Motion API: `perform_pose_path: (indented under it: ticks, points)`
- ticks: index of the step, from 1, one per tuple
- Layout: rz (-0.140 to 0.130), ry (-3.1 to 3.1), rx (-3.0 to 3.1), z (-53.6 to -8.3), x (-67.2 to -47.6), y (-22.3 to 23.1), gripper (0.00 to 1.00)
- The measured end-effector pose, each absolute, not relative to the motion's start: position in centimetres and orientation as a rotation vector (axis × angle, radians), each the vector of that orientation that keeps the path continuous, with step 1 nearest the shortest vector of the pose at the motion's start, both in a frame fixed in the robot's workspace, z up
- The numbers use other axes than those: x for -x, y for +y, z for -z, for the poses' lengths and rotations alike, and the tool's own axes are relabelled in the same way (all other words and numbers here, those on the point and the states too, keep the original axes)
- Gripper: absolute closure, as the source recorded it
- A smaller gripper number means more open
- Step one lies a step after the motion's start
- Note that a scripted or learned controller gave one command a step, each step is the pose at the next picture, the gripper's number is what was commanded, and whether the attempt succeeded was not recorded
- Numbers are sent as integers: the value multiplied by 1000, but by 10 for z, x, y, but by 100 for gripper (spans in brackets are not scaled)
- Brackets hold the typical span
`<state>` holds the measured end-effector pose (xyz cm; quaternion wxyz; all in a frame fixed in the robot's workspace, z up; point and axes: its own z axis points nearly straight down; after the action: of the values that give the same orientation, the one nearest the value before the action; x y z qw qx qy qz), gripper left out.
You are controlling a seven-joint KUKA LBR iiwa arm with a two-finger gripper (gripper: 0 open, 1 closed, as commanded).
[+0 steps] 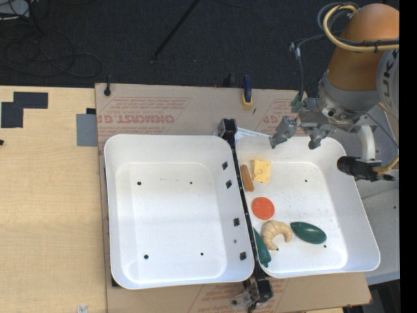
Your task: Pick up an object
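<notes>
The right bin (355, 237) holds several small objects: a yellow cheese wedge (262, 171), a brown stick (247, 177) along the left wall, a red disc (263, 207), a beige croissant-shaped piece (277, 232), a dark green oval (308, 232) and a green piece (261, 248) at the divider. My gripper (298, 135) hangs above the bin's far edge, well apart from all of them. Its two dark fingers are spread, open, with nothing between them.
The left bin (124, 240) lies beside the right one, with a black divider strip (236, 194) between them. Cardboard (163, 113) lies under both bins. A blue clamp (247, 90) stands at the cardboard's far edge. The arm's orange band (368, 28) rises at the upper right.
</notes>
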<state>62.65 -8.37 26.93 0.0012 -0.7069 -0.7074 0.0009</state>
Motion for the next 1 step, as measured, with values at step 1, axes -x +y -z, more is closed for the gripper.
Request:
perform_pose_path:
  ticks: [1]
  points:
    - [-7,-2219,2214,-213,-643,-59,0]
